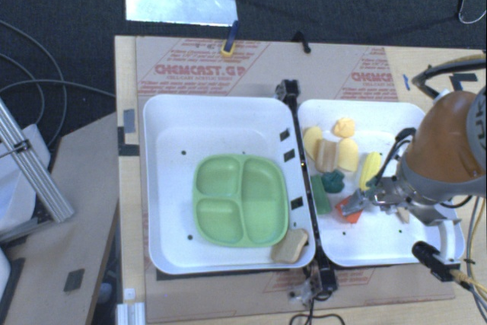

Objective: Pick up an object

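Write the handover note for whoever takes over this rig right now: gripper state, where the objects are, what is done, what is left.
Gripper: low over the right bin, beside an orange-red piece; whether it grips anything cannot be told.
Objects in the right bin: yellow pieces, a tan piece, a yellow-green piece, green pieces.
Left bin: green divided tray, with a tan sponge-like block at its near corner.
Done: arm brought down to the pile.
Left: confirm a grasp and lift one object.
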